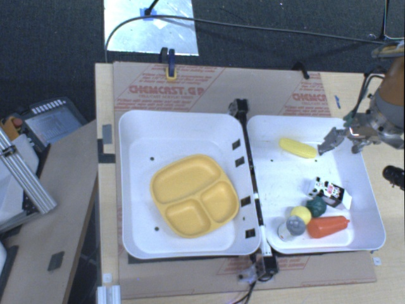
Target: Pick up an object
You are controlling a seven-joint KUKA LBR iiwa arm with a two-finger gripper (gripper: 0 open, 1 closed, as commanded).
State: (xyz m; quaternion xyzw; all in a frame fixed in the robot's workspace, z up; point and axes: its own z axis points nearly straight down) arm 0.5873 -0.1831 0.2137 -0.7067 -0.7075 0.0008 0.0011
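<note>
Approach step in hand: tool poised over right bin, fingers spread, pinching nothing. Nearest candidate, banana, lying just left of fingertips at bin's far end. Next move calls for lowering and straddling banana before closing.

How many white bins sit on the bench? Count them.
2. The left bin holds a yellow tray; the right bin holds a banana and small items.

You get even, fairly bright overhead light with soft, short shadows. The metal sheet at the far left glares white, and the white bins run close to washed out. Focus is slightly soft throughout, small details smeared.
</note>
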